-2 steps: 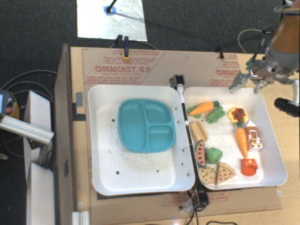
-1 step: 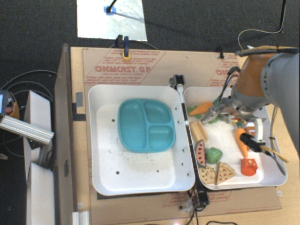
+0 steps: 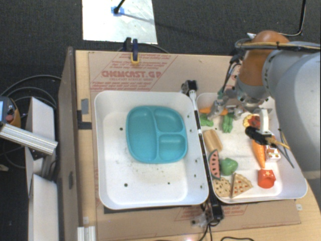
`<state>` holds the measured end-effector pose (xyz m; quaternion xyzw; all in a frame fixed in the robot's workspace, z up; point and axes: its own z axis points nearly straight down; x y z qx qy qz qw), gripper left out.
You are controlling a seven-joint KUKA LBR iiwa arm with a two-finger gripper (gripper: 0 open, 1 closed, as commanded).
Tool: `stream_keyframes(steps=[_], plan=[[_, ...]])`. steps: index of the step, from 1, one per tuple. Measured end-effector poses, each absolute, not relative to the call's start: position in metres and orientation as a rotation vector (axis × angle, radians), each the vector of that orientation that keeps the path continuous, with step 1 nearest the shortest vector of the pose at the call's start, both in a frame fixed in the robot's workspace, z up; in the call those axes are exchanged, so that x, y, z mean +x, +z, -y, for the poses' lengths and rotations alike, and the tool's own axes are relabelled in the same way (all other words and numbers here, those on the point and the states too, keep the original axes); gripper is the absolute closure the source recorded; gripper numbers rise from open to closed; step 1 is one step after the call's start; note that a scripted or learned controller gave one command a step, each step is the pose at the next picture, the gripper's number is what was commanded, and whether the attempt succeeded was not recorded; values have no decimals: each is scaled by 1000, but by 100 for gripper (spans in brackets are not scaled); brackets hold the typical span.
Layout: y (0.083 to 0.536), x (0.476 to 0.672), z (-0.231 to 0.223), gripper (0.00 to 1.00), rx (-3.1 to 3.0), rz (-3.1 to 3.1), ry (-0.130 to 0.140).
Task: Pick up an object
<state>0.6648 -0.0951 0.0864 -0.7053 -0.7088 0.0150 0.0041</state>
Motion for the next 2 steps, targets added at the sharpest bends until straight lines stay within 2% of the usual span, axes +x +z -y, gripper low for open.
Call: stream_keyframes(steps=[1,2], plan=[[87,649,99,0,-2227,2224,-2],[98,650,97,100,-2224,2228,-5]])
